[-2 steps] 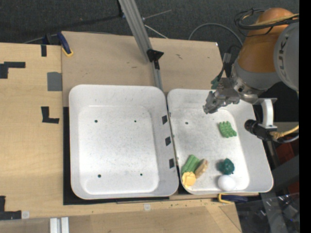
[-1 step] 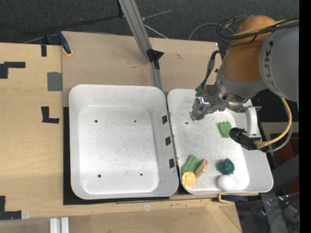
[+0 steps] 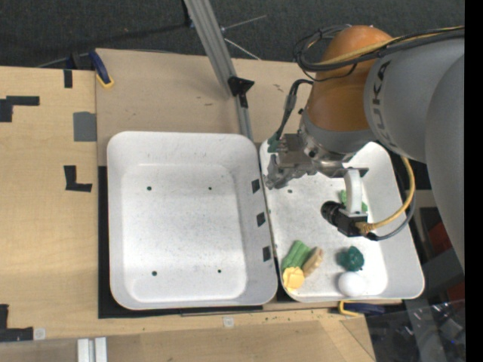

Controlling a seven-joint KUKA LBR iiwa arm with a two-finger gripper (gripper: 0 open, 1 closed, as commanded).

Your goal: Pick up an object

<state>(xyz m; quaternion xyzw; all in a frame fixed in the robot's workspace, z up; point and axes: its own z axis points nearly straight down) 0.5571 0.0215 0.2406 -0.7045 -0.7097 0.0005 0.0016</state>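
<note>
A robotics lab bench set up for picking trials.

A grey industrial arm with an orange band reaches over a plywood bench that bears two shallow white bins side by side, one holding a few small toy-like items. Black tape marks dot the wood, a slanted aluminium rail rises behind the bins, loose cables trail from the arm, and dark carpet lies beyond the bench.
</note>
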